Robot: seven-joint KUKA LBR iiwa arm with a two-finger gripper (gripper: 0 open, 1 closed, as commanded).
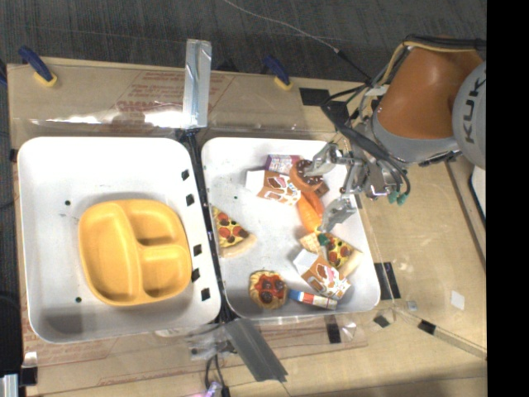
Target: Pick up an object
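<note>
Dark carpet (pixel 124 15) across top of frame; tan bench (pixel 438 246) w/ two white bins. Left bin (pixel 50 172): yellow tray (pixel 132 249). Right bin (pixel 248 279): toy food. Orange carrot (pixel 307 209) lies centre-right, long axis running upper-left to lower-right. Gripper (pixel 332 187) over it, fingers spread, nothing held.
</note>
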